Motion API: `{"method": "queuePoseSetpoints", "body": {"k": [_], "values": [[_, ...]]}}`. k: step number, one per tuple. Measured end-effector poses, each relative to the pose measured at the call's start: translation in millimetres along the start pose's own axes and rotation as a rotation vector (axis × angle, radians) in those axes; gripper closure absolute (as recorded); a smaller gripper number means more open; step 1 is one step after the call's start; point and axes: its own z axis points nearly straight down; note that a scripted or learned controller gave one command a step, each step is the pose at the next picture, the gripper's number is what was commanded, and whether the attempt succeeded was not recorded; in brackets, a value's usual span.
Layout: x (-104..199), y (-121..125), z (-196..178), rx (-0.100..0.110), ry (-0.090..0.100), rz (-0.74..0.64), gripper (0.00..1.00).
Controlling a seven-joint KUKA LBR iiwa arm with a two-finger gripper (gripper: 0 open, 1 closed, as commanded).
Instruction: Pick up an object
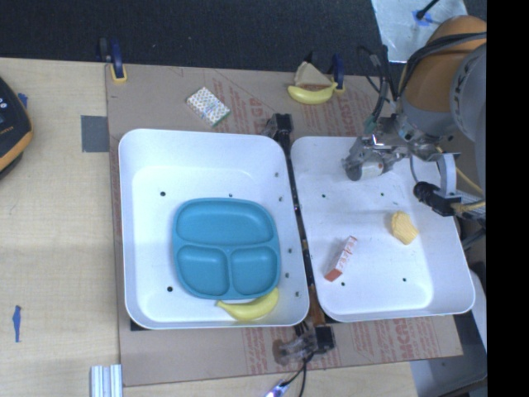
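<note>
Gripper (364, 165) hangs low at the right bin's (442, 292) back edge, grip unreadable from here, perhaps lining up on the box (340, 259) or yellow lump (403, 227).

The blue tray (225, 247) looks like smooth matt plastic; beside it, the white bins (140, 222) look smooth, slightly glossy plastic.
</note>
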Motion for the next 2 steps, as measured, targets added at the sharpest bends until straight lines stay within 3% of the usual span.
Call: {"method": "queuePoseSetpoints", "body": {"k": [1, 2], "values": [[58.5, 0.2, -81.6, -0.001, 0.000, 0.000, 1.00], [114.3, -76.2, -81.9, 0.002, -0.002, -0.001, 1.00]]}}
